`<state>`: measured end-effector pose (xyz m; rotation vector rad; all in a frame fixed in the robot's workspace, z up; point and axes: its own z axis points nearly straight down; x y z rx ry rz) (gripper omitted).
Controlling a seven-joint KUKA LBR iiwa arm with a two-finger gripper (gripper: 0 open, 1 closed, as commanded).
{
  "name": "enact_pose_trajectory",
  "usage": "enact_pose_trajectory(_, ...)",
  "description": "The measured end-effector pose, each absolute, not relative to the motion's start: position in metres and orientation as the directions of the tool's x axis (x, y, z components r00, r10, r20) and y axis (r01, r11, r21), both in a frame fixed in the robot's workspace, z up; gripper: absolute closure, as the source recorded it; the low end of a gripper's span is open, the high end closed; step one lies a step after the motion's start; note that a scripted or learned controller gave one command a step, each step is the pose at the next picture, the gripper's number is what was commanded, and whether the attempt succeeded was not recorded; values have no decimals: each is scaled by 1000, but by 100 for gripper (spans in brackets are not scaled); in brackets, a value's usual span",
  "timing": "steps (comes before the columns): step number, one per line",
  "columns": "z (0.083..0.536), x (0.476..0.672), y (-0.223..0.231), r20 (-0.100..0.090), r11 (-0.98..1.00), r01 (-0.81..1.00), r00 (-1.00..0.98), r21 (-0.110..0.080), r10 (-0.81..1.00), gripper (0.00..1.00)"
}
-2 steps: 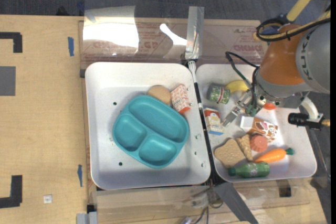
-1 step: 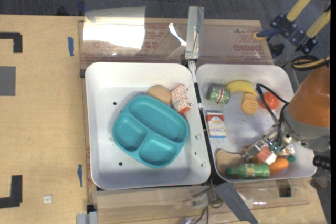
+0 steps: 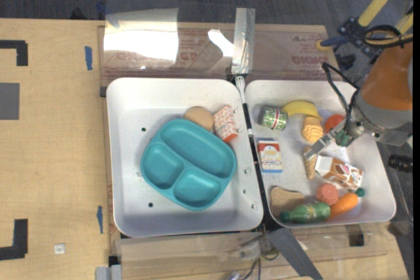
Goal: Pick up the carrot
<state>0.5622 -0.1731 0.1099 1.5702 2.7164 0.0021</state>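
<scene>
Carrot [image 3: 346, 204] sat at about 5 o'clock in the right bin [image 3: 387, 206], close to the near rim, lying roughly flat with its fat end toward the rim. Neighbours were tight: a pink-red round piece [image 3: 327, 193] touching or just beside its tapered end at 10 o'clock, a green bottle [image 3: 307, 212] at 9 o'clock, a printed carton [image 3: 341, 174] just above at 12.

Gripper [image 3: 328, 142] was over the middle of the right bin, up at roughly 11 o'clock from the carrot and well apart from it. Fingers [image 3: 316, 147] looked pressed together or nearly so, metal tips angled down toward 8 o'clock, nothing between them. Tips were just beside a corn cob [image 3: 312, 132] and above a tan cone-like piece [image 3: 311, 167]; banana [image 3: 300, 108] and a green can [image 3: 273, 118] sat further toward 10 o'clock. Left bin [image 3: 125, 160] carried a teal divided tray [image 3: 189, 163], not relevant to the pick.

Risks, as I judged them:
- Wrong target. Gripper was nearer the corn and carton than the carrot; a descent from there would likely hit those instead.
- Fingers would need to spread before descent; otherwise they would only poke the carrot.
- Clutter. The pink-red piece and the bottle could get caught with the carrot or wedge a finger.
- Rim. The carrot's spot by the near wall left little room for the outer finger; it could strike the bin.
- Taper. Smooth and tapered, so a pinch near the thin end could squirt it out.
</scene>
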Motion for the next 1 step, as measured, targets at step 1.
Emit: enact_pose_trajectory(1, 87, 654, -159, 1, 272, 962, -272, 0, 962, 0)
